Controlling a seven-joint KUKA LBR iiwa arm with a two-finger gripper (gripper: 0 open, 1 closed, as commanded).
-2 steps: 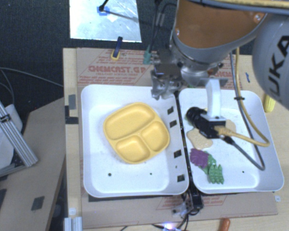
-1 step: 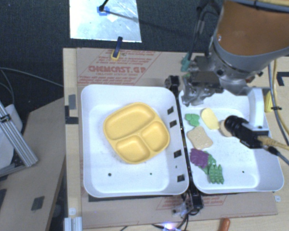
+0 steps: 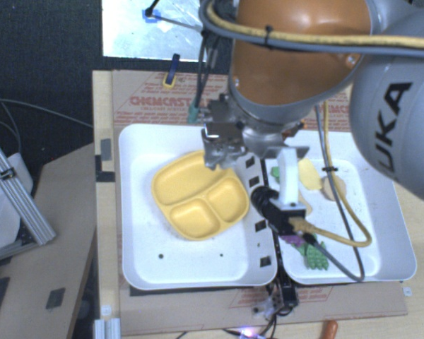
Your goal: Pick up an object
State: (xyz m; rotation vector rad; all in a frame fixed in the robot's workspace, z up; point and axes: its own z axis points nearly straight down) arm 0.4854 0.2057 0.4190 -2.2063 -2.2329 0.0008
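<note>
Two shallow white bins sit side by side on the worktop (image 3: 71, 189), left bin (image 3: 138, 253) and right bin (image 3: 392, 256) as seen in the frame.

Left bin contents: one yellow plate (image 3: 198, 203) with three compartments, lying flat just left of frame centre, rim up, its upper right edge directly under the gripper. Nothing lies in its compartments.

Right bin contents: a pale yellow piece (image 3: 309, 175) and a tan piece (image 3: 333, 187) near the upper middle, a small green toy (image 3: 315, 258) and a purple scrap (image 3: 292, 240) near the lower left corner of that bin. All are partly hidden by cables; exact shapes cannot be told.

Gripper (image 3: 222, 150) hangs at the plate's upper right rim, below the orange band of the arm (image 3: 297, 41). Fingers: cannot tell how far open they are, nor whether they pinch the rim; the wrist body hides the tips. No object is visibly held.

Handling judgement, plate as likely target:
- looks like moulded plastic, so light and stiff, not fragile;
- surface glossy, probably slippery under smooth fingers;
- too wide to span across, so the rim or a divider wall is the only practical hold;
- gripped at one edge, it would likely tilt and could slip out.

Small pieces in the right bin look easier to enclose, but the cables crowd them.
</note>
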